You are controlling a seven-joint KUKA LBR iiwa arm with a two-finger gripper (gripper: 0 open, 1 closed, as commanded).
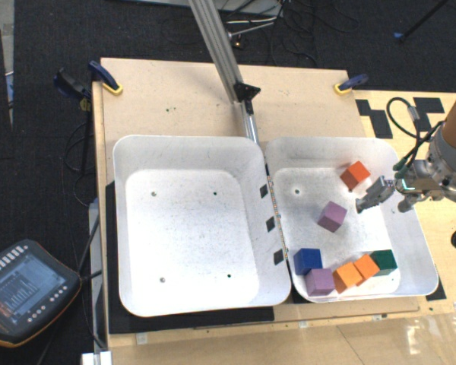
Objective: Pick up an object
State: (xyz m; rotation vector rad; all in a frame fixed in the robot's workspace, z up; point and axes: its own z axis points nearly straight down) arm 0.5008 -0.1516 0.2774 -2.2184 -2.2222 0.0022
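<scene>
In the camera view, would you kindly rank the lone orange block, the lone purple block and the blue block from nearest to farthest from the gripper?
From the gripper over the right bin:
1. Lone orange block, just up and left of it.
2. Lone purple block, lower left, mid-bin.
3. Blue block, far lower left, by the bin's front.

The setting was a robotics laboratory. A pale wooden table (213, 97) was fixed with blue-and-yellow clamps (105, 77). A grey handheld teach pendant with a lit screen (23, 291) lay on dark carpet (38, 166), near loose black cables (258, 17) and printed black-and-white marker squares (387, 116).
</scene>
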